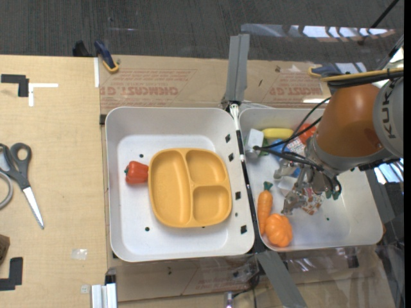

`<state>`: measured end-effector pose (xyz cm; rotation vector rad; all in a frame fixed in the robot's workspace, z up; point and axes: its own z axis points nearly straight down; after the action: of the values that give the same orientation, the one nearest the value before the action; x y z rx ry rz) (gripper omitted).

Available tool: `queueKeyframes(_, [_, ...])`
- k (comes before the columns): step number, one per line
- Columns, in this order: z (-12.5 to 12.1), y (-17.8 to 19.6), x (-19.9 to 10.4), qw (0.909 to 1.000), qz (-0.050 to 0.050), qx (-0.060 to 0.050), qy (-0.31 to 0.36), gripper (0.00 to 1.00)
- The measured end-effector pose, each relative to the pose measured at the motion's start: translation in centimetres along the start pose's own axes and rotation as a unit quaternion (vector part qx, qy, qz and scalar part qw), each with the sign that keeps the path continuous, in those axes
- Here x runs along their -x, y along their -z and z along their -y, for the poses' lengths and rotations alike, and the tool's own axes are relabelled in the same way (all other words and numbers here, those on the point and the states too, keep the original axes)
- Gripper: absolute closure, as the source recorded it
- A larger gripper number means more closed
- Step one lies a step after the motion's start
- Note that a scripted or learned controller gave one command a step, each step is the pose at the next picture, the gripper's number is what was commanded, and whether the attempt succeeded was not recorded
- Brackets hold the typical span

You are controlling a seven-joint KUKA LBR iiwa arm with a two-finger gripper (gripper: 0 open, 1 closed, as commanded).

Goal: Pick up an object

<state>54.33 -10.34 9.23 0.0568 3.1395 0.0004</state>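
Note:
My gripper [300, 199] hangs low in the right bin [350, 226], below the orange band of the arm. Its fingers reach down over a small patterned item [311, 203] on the bin floor. An orange carrot [264, 210] lies just left of the gripper, and a small orange pumpkin [279, 230] rests at the carrot's lower end. A yellow banana [277, 133] and a white object [255, 138] lie at the back of the same bin, partly hidden by cables. In the left bin [122, 191] a yellow divided plate [190, 187] lies flat with a red pepper [136, 172] at its left edge.
Scissors [22, 178] lie on the wooden bench at far left. A blue clamp [106, 56] sits at the back of the cardboard sheet. A metal divider [237, 69] stands between the bins at the back. The arm body covers the right bin's back right part.

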Motion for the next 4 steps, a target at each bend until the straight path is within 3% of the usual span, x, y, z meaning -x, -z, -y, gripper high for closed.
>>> queueKeyframes(1, [0.0, 0.2, 6.5, 0.9989, 0.003, 0.0, -0.047, 0.0])
queueKeyframes(2, [5.0, 0.1, 0.8, 0.9997, 0.001, 0.0, -0.023, 0.0])
queueKeyframes(3, [3.8, 0.2, 8.2, 0.9982, 0.003, 0.0, -0.059, 0.0])
queueKeyframes(4, [3.7, 1.3, 8.4, 0.9983, 0.006, -0.001, -0.057, 1.0])
